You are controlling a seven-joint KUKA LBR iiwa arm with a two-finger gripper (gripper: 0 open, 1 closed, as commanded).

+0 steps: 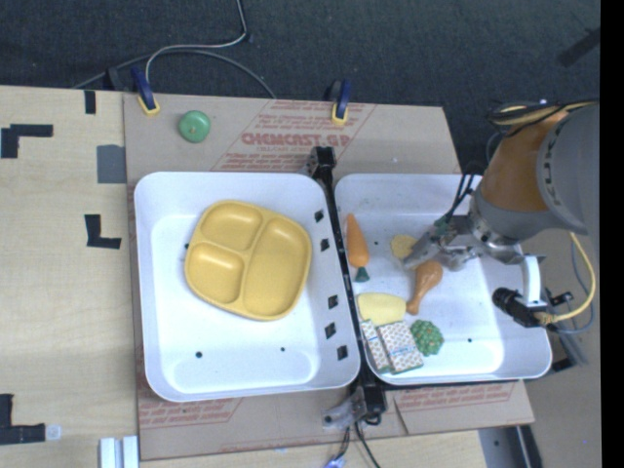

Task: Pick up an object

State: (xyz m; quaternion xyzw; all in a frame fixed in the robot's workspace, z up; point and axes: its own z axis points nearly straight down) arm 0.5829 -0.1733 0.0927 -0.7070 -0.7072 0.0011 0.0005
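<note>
In the right bin lie several toy foods. An orange carrot rests by the left wall, with a small yellow piece beside it. Further in are a brown drumstick, a pale yellow piece, a checked cracker pack and green broccoli. My gripper reaches in from the right, low over the bin. Its tip is at the drumstick's upper end, between that and the small yellow piece. I see nothing held in it.
The left bin holds a yellow divided plate. A green ball sits on the cardboard behind the bins. The arm's orange band and grey body overhang the right bin's far right side. Cables trail at the right edge.
</note>
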